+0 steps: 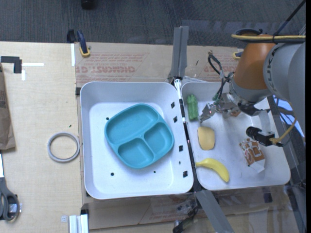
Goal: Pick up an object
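Hovering gripper, apparently spread and holding nothing, above pale yellow object lying in right bin (likely light, smooth, slippery); gripping across its narrow sides.

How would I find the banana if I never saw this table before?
Look at the right bin, the one the grey arm reaches into. The banana lies near that bin's front edge, below a pale yellow oval thing. It is the only long, curved, bright yellow thing there; the snack packet beside it is white and orange.
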Robot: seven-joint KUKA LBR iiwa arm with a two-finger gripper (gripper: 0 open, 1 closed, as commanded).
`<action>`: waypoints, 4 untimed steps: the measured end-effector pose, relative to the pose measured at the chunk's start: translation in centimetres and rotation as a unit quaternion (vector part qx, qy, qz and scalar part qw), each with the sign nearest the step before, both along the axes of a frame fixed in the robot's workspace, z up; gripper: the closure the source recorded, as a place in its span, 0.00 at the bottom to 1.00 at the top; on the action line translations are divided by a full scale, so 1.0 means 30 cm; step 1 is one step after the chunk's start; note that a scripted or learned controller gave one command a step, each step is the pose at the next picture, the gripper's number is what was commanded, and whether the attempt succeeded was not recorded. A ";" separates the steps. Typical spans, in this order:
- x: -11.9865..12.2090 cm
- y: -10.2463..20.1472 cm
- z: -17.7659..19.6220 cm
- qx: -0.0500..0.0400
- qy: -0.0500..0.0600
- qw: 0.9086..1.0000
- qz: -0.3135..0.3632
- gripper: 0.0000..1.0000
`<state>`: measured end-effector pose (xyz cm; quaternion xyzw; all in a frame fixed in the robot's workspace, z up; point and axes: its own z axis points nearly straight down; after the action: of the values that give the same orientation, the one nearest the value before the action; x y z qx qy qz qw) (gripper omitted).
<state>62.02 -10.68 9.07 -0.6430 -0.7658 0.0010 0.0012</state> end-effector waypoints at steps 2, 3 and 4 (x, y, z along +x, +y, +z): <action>-0.290 0.026 -0.003 0.002 0.001 0.969 0.247 0.00; -0.172 0.030 -0.003 0.001 0.000 0.960 0.282 0.00; -0.313 -0.062 -0.003 0.002 0.001 0.967 0.256 0.00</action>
<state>52.63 -12.54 8.98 -0.4255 -0.9049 0.0005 0.0024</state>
